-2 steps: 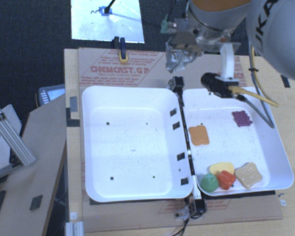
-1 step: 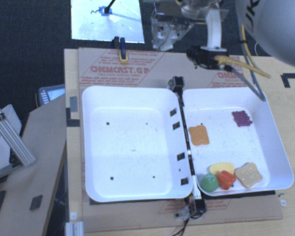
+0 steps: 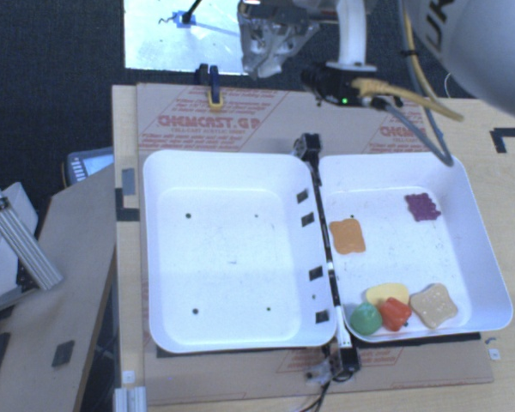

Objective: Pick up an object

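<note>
1. End effector (image 3: 270, 54) sits high at the top of the camera view, beyond the far edge of both bins, over the cardboard sheet (image 3: 240, 123). Nothing is between its fingers; whether they are spread or closed I cannot tell, the view is too cluttered there.
2. Candidate objects are all in the right bin (image 3: 485, 256): an orange slab (image 3: 348, 236) near the middle divider, a purple cluster (image 3: 422, 206) toward the far right side, and a tight group at the near edge made of a yellow piece (image 3: 386, 293), a green ball (image 3: 366, 318), a red piece (image 3: 395, 313) and a toast-shaped piece (image 3: 434, 305).
3. Handling, as a judgement: these look like small toy food items, light and fairly stiff, likely smooth plastic or foam and a little slippery. The orange slab lies flat and alone, so pinching across its narrow sides looks simplest.
4. The near group is crowded: green, red and yellow appear to touch, the toast just beside them, all close to the bin wall. Fingers would have little room there.
5. The left bin (image 3: 167, 256) holds nothing to grasp. The divider clips (image 3: 307, 220) lie near the orange slab. Cables (image 3: 412, 101) trail over the far right corner of the desk.
</note>
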Robot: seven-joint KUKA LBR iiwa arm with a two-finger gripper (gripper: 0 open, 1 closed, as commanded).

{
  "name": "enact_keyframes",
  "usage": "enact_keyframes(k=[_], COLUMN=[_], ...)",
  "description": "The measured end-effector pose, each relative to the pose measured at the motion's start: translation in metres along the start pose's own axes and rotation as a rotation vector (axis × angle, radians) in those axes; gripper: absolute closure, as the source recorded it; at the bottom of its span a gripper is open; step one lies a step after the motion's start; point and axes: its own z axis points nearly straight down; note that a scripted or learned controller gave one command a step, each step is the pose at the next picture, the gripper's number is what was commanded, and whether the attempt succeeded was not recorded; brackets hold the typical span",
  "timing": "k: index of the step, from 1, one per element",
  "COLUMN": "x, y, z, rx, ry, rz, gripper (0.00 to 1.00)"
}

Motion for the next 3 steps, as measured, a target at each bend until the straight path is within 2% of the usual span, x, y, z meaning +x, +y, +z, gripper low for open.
enact_keyframes(k=[1, 2, 3], x=[-0.073, -0.044, 0.001], y=[0.026, -0.042, -0.03], z=[0.003, 0.161, 0.039], rx=[0.003, 0.025, -0.007], ry=[-0.005, -0.008, 0.002], rz=[0.011, 0.003, 0.001], gripper=[1.0, 1.0, 1.0])
